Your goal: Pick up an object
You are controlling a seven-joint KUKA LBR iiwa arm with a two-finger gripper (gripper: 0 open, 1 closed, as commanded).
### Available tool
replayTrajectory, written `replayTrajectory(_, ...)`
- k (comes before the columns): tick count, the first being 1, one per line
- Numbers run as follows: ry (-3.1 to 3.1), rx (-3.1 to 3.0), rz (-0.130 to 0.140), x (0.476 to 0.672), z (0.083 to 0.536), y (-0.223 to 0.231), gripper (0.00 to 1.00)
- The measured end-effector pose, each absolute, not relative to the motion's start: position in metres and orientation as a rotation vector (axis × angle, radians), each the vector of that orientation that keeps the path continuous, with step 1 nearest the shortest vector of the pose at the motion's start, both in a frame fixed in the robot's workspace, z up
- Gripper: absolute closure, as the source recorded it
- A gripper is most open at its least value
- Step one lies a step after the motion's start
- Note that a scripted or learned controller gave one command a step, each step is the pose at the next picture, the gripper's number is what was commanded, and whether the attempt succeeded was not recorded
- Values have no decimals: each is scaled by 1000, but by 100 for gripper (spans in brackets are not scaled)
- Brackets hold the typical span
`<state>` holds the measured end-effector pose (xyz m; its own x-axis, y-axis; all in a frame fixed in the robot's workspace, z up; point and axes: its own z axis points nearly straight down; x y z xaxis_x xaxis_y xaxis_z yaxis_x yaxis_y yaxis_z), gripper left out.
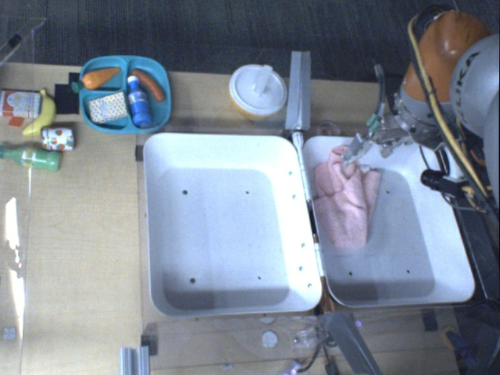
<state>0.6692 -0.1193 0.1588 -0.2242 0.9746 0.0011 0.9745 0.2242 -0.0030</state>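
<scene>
Two shallow white bins sit side by side on the wooden bench. In the right bin [437, 272] a crumpled pink cloth [345, 201] lies against the left wall, its upper end bunched up at the gripper [361, 148], which hangs over the bin's far edge. The left bin [226, 225] adjoins it. Behind stand a white-lidded cup [258, 91] and a blue divided tray [125, 94].

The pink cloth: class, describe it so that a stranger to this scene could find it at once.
Find the two white bins side by side; take the right bin. The pink cloth lies crumpled along that bin's left wall, its top end under the tool. It is the one soft, pink thing in either bin.
</scene>
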Motion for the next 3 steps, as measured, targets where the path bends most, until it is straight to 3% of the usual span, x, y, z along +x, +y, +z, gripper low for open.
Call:
replayTrajectory(1,-2498,-1916,-7,650,95,-154,0)
replayTrajectory(2,-2645,-1731,-14,628,92,-135,0)
replayTrajectory(3,-2666,-1697,-15,583,92,-107,0)
